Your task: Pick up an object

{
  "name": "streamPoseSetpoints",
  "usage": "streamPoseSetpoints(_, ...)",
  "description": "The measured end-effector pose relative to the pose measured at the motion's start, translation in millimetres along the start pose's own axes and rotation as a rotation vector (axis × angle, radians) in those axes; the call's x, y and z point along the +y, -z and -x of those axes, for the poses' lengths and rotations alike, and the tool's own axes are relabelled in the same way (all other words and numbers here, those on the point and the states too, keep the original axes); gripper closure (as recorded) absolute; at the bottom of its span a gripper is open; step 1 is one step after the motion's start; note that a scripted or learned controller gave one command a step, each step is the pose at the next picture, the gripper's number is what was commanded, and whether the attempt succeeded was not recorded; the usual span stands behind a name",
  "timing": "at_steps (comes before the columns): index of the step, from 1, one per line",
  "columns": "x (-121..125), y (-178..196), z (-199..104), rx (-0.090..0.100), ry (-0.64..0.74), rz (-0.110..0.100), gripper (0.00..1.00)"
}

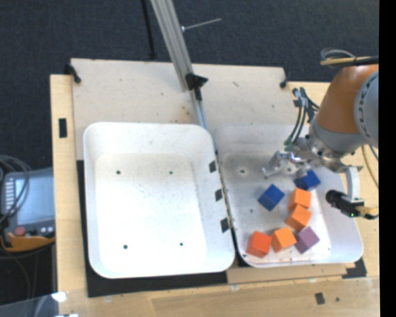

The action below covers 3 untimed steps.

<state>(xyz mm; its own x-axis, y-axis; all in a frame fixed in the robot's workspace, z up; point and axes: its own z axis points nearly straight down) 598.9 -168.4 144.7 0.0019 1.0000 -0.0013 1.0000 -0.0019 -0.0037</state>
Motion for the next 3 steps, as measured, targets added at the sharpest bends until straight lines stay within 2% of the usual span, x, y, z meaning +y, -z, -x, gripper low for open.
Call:
streamPoseSetpoints(1,0.8,-48.7,1.2,-0.002,0.000,0.005,0.00)
streamPoseSetpoints(2,2.0,-35.2,2.4,-0.001,-0.005,0.010,1.00)
streamPoseSetpoints(3,1.2,29.7,5.5,-0.001,-0.002,0.011,1.00)
